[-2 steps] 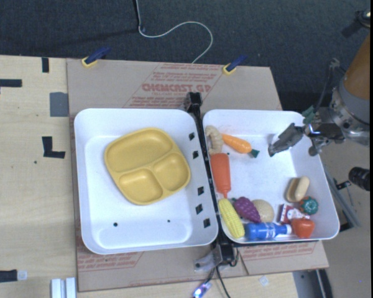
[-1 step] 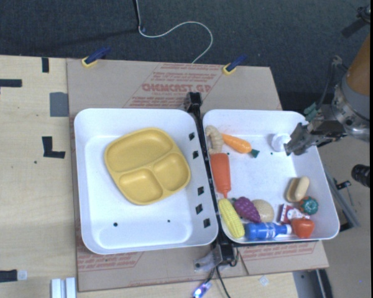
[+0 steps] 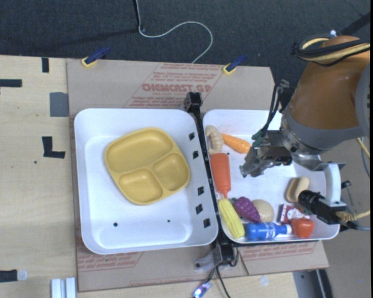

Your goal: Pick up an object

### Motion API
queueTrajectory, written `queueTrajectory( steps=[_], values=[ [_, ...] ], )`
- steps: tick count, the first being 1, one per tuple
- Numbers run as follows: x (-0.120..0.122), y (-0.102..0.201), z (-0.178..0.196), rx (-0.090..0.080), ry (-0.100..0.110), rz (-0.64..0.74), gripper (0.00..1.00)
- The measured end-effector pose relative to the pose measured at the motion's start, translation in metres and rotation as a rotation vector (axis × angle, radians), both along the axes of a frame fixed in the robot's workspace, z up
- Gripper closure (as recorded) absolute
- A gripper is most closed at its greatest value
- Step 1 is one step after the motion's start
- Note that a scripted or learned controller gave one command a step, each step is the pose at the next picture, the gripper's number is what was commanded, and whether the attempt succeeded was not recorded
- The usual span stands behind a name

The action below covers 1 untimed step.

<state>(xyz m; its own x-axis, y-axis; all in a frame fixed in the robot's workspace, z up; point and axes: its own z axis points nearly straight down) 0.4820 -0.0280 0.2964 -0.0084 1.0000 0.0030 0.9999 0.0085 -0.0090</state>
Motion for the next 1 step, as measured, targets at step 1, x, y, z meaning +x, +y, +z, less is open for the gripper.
queueTrajectory(
  steps=[1],
  values=[
    [0.0024,0.0475,0.0765,-0.001,-0.015,-0.001,1.00]
  ],
)
